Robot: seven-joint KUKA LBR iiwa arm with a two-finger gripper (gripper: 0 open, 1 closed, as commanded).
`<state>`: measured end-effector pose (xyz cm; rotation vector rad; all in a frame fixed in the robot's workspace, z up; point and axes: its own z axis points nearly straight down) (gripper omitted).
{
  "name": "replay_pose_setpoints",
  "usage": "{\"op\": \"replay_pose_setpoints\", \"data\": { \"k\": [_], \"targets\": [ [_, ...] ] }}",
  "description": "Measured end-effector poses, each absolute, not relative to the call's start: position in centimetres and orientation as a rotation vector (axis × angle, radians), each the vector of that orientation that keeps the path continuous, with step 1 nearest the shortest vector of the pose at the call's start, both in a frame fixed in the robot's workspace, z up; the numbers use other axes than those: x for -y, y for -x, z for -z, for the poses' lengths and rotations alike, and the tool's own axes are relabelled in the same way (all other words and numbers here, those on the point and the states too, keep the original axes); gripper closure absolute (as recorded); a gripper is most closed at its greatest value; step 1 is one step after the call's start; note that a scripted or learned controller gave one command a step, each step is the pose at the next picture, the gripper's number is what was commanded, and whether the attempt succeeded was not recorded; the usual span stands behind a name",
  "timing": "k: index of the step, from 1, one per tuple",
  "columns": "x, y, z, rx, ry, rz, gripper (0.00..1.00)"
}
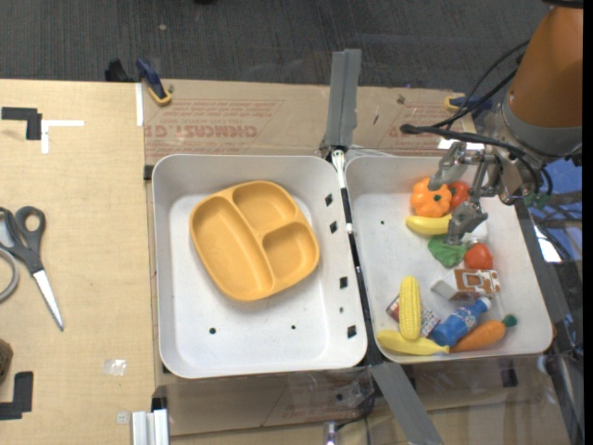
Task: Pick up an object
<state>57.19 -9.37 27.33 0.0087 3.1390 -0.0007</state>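
right white bin (371, 248): round orange toy pumpkin (428, 197) touching yellow plastic banana (426, 224) | grey arm's claw (463, 213) hanging right beside pumpkin, can't tell its grip | yellow divided plate (255, 239) way off left

scissors (33, 258) on bench, blue-handled tool (153, 81) by cardboard (241, 119)

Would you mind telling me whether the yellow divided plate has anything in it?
Empty: the yellow divided plate shows three bare compartments in the left bin.

Arm (556, 63) cut off at right edge.
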Motion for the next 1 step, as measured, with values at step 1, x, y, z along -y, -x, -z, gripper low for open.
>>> {"op": "replay_pose_setpoints", "data": {
  "k": [1],
  "targets": [
    [13.92,-63.11,-15.39,-3.140,0.003,0.000,0.00]
  ]
}}
